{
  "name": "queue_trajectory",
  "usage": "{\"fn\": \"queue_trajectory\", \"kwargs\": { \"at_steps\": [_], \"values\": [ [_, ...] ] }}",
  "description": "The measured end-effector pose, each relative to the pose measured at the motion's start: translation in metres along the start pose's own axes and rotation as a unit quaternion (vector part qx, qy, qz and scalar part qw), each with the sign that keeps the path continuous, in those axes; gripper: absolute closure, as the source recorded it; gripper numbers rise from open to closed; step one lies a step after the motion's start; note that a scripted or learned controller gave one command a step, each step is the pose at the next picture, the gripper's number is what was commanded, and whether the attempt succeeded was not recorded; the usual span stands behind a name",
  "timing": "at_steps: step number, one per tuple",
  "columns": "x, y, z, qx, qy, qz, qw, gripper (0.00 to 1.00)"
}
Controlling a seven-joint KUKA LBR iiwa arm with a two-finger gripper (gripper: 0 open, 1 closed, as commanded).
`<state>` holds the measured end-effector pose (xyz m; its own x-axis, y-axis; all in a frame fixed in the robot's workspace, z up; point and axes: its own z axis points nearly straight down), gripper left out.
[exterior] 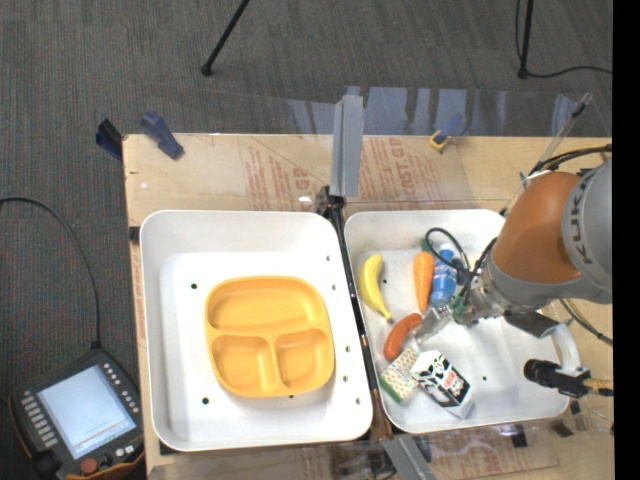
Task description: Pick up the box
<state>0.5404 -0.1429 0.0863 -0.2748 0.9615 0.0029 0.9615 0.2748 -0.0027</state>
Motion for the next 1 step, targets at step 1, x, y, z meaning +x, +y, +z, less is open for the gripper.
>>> {"fn": "queue_trajectory", "kwargs": {
  "at_steps": [1],
  "values": [
    [-0.0792,0.0300,-0.0124,-0.001,0.000,0.050,0.9987,0.00]
  ]
}}
